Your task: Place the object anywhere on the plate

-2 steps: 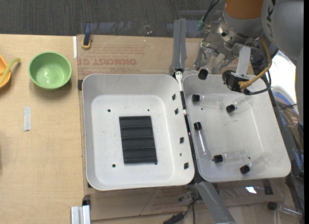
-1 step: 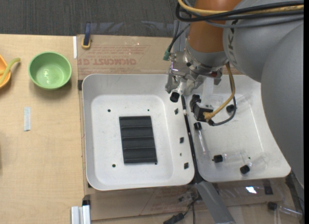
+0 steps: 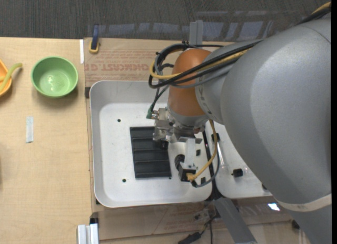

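A black ribbed rectangular plate lies flat in the middle of the left white bin. My gripper hangs over the plate's far right corner, under the orange wrist band. The wrist and the grey arm hide what is under the gripper, and I see no object held there.
The big grey arm covers most of the right bin, where a small black piece lies. On the wooden bench to the left stand a green bowl, an orange item at the edge and a small pale strip.
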`<state>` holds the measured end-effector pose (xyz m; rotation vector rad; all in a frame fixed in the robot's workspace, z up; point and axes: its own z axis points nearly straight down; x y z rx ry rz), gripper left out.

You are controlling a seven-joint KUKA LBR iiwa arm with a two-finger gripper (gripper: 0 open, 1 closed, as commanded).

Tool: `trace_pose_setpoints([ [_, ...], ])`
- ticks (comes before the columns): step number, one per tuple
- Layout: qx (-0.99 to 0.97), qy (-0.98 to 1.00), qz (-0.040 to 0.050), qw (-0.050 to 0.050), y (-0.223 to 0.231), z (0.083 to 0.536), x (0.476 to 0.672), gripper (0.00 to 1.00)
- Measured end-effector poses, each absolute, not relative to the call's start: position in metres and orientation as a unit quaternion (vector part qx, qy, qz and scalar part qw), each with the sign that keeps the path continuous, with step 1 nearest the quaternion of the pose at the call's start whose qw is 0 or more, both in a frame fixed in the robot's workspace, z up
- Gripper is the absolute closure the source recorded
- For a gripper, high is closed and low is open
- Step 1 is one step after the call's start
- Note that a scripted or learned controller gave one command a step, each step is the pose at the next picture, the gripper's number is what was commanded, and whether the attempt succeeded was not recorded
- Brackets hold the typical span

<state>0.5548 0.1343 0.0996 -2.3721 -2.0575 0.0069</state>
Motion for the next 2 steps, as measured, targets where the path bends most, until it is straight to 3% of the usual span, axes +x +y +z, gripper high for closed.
trace_pose_setpoints([
  [1,-0.781,-0.625,0.0013,-0.001,0.0431,0.1913,0.6589,1.0],
  [2,-0.781,-0.625,0.0017,0.0,0.0438,0.1908,0.6587,0.0],
])
